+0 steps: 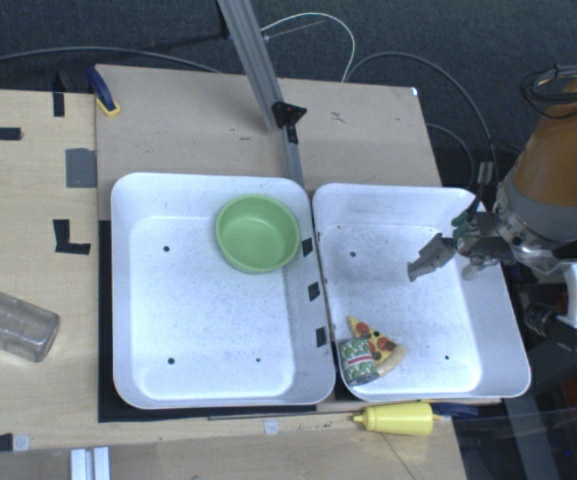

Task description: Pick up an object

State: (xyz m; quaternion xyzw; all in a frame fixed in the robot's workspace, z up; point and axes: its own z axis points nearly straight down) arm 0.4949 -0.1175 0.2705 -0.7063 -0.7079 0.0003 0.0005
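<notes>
Yellow bottle (pixel 398 419) at bench edge, pizza-slice toy (pixel 371 350), green bowl (pixel 257 233)

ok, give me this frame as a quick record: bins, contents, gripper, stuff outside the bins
left bin: green bowl, upright, near the far right corner
right bin: pizza-slice toy at the near left corner
gripper: over the right bin, toward its far right side, apart from the toy; nothing seen between its fingers
arm: enters from the right
outside bins: yellow bottle lying on the bench by the right bin's near edge; clear plastic cylinder lying to the left of the left bin
</notes>
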